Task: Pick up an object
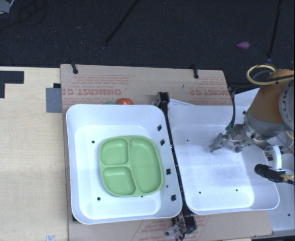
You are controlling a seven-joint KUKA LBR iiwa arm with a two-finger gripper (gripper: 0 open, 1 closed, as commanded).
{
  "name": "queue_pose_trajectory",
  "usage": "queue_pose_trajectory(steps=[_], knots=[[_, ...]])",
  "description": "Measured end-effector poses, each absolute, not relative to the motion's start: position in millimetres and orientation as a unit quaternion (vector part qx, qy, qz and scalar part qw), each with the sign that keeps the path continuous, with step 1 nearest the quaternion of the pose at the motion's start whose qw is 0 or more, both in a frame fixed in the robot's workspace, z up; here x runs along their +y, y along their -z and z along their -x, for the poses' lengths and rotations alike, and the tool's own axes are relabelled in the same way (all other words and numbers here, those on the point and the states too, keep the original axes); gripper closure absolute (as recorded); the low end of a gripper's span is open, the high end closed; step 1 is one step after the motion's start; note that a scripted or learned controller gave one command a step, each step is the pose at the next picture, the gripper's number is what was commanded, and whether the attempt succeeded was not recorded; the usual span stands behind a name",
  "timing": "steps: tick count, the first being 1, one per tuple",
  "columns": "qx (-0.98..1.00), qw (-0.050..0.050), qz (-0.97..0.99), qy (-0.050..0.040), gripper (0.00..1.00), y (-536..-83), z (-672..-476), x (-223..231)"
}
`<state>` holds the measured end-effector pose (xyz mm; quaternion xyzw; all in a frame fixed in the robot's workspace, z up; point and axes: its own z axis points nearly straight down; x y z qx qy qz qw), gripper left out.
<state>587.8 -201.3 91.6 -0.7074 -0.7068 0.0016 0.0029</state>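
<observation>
Your end effector (223, 143) hung low over the right bin (223, 200), near its upper right part, with the arm (270, 107) coming in from the right; its fingers looked spread apart with nothing between them, though they were small and hard to read. The green plate (131, 165), divided into three compartments, lay flat in the middle of the left bin (82, 134), well apart from the end effector. A small red object (124, 102) sat just behind the left bin's far rim, on the cardboard (137, 84).
</observation>
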Motion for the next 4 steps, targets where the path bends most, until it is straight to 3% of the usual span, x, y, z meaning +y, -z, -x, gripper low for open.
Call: queue_pose_trajectory(steps=[1,3,4], knots=[[-0.706,0.001,0.708,-0.0008,1.0,-105.2,-588.7,-202.0],[-0.708,-0.001,0.707,0.0006,1.0,-205.6,-606.6,-210.4],[-0.708,-0.002,0.706,0.0009,1.0,-266.3,-600.3,-209.1]])
